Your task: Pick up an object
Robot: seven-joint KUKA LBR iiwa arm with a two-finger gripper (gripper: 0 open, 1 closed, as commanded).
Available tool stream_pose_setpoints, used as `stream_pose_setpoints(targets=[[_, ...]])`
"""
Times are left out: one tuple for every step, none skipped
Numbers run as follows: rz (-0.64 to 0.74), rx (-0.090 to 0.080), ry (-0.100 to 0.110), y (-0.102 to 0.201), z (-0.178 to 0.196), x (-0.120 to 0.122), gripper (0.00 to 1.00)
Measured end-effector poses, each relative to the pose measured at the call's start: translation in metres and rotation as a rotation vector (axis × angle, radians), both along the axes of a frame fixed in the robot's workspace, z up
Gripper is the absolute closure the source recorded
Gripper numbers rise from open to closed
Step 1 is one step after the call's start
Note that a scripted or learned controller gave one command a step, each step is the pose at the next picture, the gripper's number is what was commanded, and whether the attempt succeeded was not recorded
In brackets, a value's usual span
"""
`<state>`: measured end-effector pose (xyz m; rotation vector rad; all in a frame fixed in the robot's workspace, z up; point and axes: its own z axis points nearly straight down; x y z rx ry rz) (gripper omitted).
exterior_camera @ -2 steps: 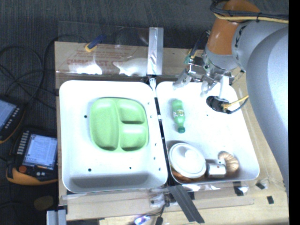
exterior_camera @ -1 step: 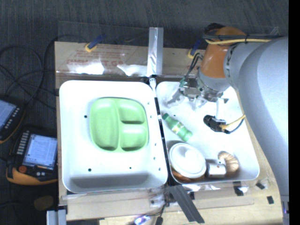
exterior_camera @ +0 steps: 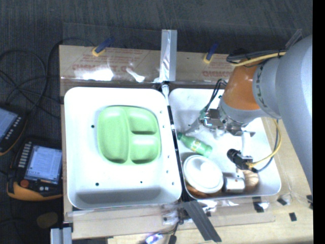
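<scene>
Overhead: gripper [exterior_camera: 213, 122] low in right bin [exterior_camera: 269, 151], grasp indiscernible; green bottle [exterior_camera: 195, 145] beside; white bowl [exterior_camera: 203, 173] near.

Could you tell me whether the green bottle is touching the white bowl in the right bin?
Apart. The camera view shows a strip of bare bin floor between the green bottle and the white bowl.

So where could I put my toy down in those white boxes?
Left bin: bare floor all around the green plate, widest along the front edge. Right bin is crowded: gripper, green bottle, white bowl.
</scene>
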<state>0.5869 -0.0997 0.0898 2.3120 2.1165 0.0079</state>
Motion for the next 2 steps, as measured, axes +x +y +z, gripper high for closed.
stream_pose_setpoints(targets=[[0.000,0.001,-0.002,-0.0004,0.0098,0.0011,1.00],[0.000,0.000,-0.002,-0.0004,0.0097,0.0010,0.00]])
